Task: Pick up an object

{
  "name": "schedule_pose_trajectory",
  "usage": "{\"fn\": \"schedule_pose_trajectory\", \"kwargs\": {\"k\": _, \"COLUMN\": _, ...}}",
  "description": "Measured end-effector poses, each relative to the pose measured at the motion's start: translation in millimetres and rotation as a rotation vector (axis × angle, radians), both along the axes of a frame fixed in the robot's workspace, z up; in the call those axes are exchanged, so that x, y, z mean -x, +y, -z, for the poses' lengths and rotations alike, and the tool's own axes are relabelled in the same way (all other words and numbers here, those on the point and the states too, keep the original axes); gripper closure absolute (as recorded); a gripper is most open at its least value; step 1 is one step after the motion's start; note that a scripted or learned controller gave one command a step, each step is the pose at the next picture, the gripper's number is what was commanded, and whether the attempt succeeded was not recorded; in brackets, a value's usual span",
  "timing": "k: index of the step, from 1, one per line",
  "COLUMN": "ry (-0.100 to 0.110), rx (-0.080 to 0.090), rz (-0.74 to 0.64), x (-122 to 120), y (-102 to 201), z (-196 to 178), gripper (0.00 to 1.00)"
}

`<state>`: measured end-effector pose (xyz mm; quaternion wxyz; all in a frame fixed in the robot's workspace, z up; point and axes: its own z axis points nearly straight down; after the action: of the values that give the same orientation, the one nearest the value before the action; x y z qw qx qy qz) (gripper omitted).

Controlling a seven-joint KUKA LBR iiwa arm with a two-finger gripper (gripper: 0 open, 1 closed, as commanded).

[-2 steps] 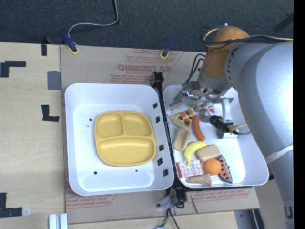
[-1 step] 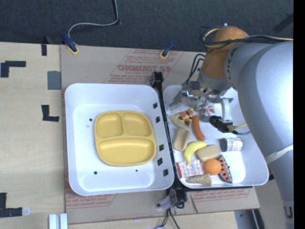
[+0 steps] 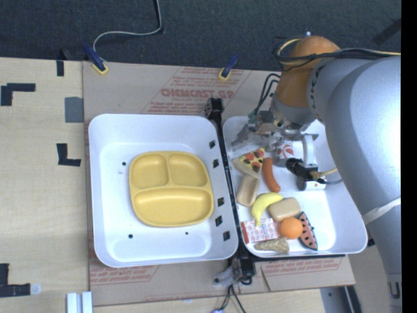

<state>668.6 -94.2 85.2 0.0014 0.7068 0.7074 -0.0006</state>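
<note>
My gripper hangs low over the far end of the right bin, under the orange band of the wrist. Just in front of it lie a pizza slice and a red sausage. Nearer the front are a tan bread roll, a banana, a beige block, an orange, a watermelon slice, a red-and-white packet and a brown cracker. I see nothing held in the gripper.
The left bin holds a yellow divided plate. A black clamp bar runs between the two bins. The grey arm covers the right bin's far right corner. Black cables trail beside the sausage.
</note>
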Motion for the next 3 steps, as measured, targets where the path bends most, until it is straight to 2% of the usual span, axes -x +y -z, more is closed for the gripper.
{"fn": "schedule_pose_trajectory", "kwargs": {"k": 3, "ry": 0.000, "rx": 0.000, "rz": 0.000, "x": 0.0, "y": 0.3, "z": 0.0, "gripper": 0.00}}
